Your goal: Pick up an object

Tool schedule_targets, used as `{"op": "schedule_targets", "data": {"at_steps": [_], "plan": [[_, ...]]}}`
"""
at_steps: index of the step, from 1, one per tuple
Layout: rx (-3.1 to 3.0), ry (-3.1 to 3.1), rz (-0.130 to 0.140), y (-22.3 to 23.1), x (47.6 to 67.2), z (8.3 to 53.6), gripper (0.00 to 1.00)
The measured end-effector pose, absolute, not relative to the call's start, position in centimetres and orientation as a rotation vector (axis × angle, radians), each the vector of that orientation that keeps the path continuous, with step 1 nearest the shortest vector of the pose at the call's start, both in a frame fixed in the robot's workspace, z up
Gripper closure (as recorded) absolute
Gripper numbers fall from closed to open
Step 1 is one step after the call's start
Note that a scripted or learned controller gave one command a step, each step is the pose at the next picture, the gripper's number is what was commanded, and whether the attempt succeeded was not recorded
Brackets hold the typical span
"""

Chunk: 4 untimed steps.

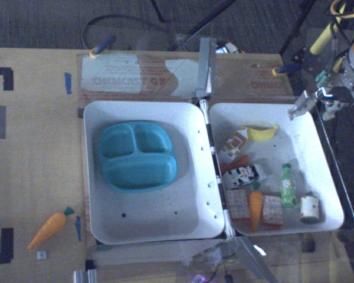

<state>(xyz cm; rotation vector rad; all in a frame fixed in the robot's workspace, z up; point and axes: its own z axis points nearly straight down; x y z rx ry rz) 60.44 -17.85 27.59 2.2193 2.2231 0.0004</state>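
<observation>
While the table (35, 75) carried two white bins, the left bin (106, 223) held just a blue divided plate (137, 155), and the right bin (324, 175) served as the landmark for the rest. At that bin's upper right corner sat the gripper (310, 102), well apart from the objects; whether it was released or clenched could not be told. Inside that bin lay a carrot (255, 208), a green bottle (288, 186), a banana (261, 133) and a small white cup (309, 209). A good pick would probably go for the bottle or banana, each standing clear of neighbours, descending straight over its middle. Another carrot (47, 229) lay far left of that bin.
</observation>
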Motion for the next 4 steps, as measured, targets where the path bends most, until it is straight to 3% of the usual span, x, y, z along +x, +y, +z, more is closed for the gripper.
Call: {"op": "schedule_targets", "data": {"at_steps": [1, 2, 3, 4], "plan": [[2.305, 2.135, 0.000, -15.1, 57.3, 14.3, 0.00], [2.406, 2.015, 0.006, -14.5, 53.5, 8.7, 0.00], [2.408, 2.007, 0.009, -14.7, 53.6, 9.8, 1.00], [2.420, 2.001, 0.001, -10.9, 55.2, 21.6, 1.00]]}}
